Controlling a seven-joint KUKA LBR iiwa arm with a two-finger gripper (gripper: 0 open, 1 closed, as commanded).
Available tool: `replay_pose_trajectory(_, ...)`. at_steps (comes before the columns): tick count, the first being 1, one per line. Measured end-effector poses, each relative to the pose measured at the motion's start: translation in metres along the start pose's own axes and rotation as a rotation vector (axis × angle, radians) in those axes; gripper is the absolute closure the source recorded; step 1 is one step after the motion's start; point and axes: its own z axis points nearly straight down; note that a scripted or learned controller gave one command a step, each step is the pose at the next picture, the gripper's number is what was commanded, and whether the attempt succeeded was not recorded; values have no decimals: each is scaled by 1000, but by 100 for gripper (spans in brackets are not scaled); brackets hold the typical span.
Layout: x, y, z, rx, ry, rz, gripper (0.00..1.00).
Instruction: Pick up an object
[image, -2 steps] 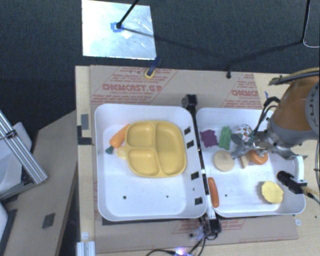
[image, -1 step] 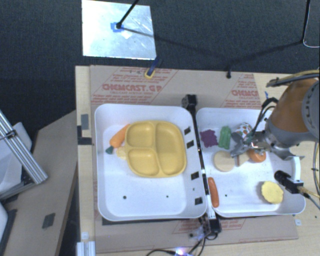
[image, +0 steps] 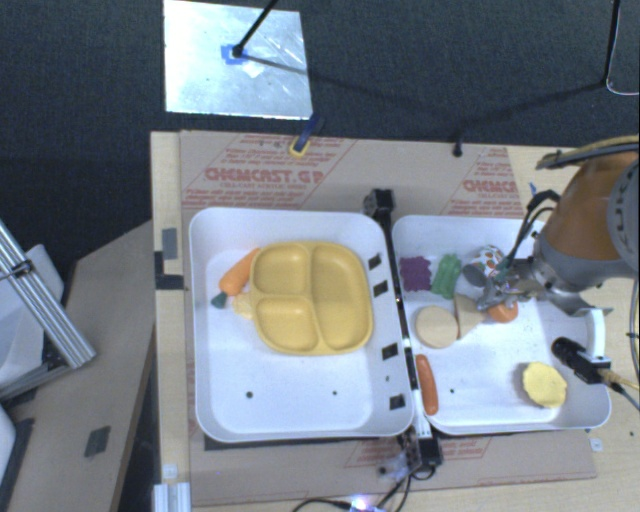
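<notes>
- Dark carpet surrounds a bench topped with printed cardboard; two shallow white bins sit on it side by side, left bin (image: 210, 330) and right bin (image: 500, 395).
- Camera view, left bin: a yellow divided plate (image: 308, 297) fills the middle, with a toy carrot (image: 237, 271) touching its upper-left edge.
- Camera view, right bin: purple piece (image: 415, 272), green piece (image: 446, 274), round tan disc (image: 436, 326) with a tan wedge (image: 468, 315) just beside it, a sausage-shaped orange piece (image: 427, 384) along the divider, a yellow lump (image: 543, 384) at the lower right.
- My gripper (image: 497, 295) is down in the right bin's upper half, at a small orange-red piece (image: 503, 312) that lies directly beneath the metal tips, touching or nearly so.
- Finger state: cannot tell. The tips are a blurred metal cluster, and I cannot see whether the piece sits between them or beside them.
- Handling, as judgement: it looks like a light, rigid plastic toy food, smooth and rounded, so prone to squirting out of a pinch. Best taken across its widest middle, fingers straddling it squarely.
- Risk, as judgement: the tan wedge lies just left of the target and may get nudged or caught in the same close.
</notes>
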Motion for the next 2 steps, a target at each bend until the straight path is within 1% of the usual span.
replay_pose_trajectory(1,-11,6,-54,19,7,-2,100)
replay_pose_trajectory(2,-12,9,-108,18,7,-3,100)
